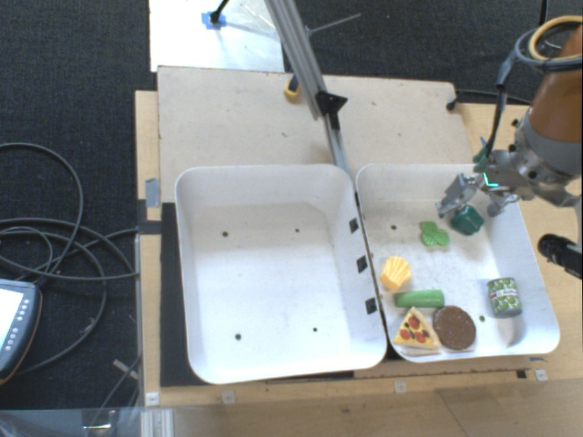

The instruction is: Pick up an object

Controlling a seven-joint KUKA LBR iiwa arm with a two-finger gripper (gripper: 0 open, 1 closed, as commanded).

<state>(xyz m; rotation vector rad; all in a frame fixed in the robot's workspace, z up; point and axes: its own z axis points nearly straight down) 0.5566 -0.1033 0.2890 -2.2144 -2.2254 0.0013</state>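
The left bin (264, 271) offers a wide bare floor from wall to wall. The right bin (524, 244) is crowded along its near edge: a pizza slice (416, 329) and a brown disc (454, 327) touch at the near-left corner, with a green cylinder (419, 298) and a yellow shell shape (395, 271) just behind them by the left wall. A green can (503, 297) stands near the right wall. A light green piece (434, 236) lies mid-floor, and a dark green block (468, 219) sits under the gripper (475, 194) toward the far-right corner. Bare floor remains in the far-left corner and between the disc and the light green piece. A slanted metal pole (301, 48) crosses above the bench's far edge.
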